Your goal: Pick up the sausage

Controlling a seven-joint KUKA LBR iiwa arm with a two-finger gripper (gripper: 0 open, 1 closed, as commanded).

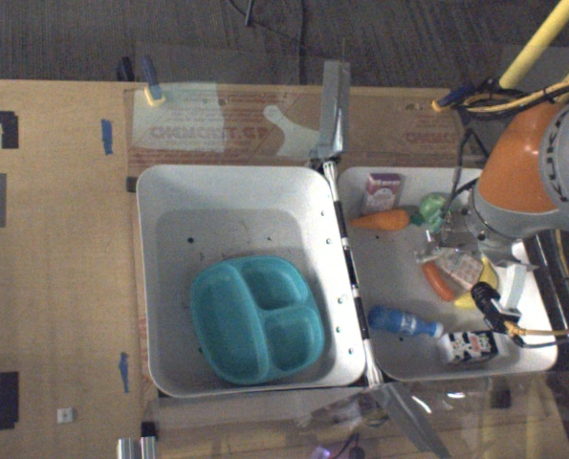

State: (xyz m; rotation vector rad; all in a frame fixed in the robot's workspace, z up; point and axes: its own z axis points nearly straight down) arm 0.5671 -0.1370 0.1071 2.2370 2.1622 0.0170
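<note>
**Sausage under the claw, grip unconfirmed**

From my station I work down by size. The surface point(54, 256) is flat brown board, matte, with blue tape marks, and it stretches well away to the left of the claw. On it sit two shallow white bins with smooth, rounded plastic walls. The left bin point(169, 199) lies well left of the claw and holds a teal divided plate point(255, 318), glossy and moulded into three compartments. The right bin point(399, 352) is the one directly beneath the claw.

The claw point(453, 249) hangs low over that bin's middle; I cannot tell from this angle whether it is parted or closed on anything.

Around it: a blue bottle point(404, 323) lies on its side below and left, a small black-and-white carton point(470, 345) sits below, an orange carrot point(382, 221) lies just up and left, a pink-labelled box point(382, 191) stands beyond that, and a green item point(433, 206) rests just above.

The sausage point(438, 281) lies just below the claw, orange-red, short and rounded, partly hidden. I judge it light, smooth and fairly slippery, probably a stiff toy. I would pinch it across its middle, jaws square to its long axis, so it cannot squirt out endwise.
</note>
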